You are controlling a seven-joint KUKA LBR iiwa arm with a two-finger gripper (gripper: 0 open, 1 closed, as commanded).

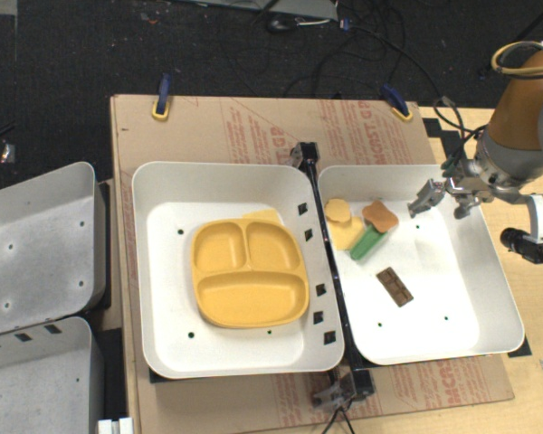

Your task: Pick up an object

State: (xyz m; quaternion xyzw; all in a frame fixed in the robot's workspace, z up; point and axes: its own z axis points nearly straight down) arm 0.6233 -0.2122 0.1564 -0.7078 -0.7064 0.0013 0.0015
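Note:
The right bin (489,278) holds a small cluster near its left wall: a round yellow piece (338,211), a pale yellow piece (346,234), an orange-brown piece (380,215) and a green block (366,243). A flat brown bar (395,287) lies alone nearer the bin's middle. My gripper (442,203) hangs over the bin's upper right part, to the right of the cluster and apart from it. Its fingers are spread open with nothing between them.
The left bin (154,242) holds a yellow divided plate (250,272). A black divider (324,260) with clips runs between the bins. Grey trays (36,242) lie off the bench at left. Cables cross the dark floor behind.

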